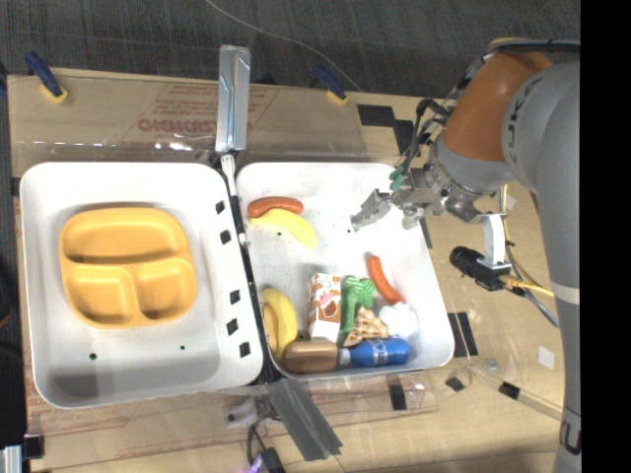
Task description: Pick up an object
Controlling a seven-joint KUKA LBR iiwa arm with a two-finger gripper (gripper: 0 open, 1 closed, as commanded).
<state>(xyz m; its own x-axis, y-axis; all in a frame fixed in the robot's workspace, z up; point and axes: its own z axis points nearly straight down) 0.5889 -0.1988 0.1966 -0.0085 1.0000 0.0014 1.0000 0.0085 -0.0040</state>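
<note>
Camera view looks down on the gripper (pixel 373 208), which hangs over the right bin's (pixel 325 180) upper right part with nothing between its fingers; whether they are spread or closed I cannot tell. Nearest candidate is the carrot (pixel 385 279), lying just below and slightly right of it, long axis running upper left to lower right. A sausage (pixel 275 206) and banana (pixel 291 228) lie further off to the left
</note>
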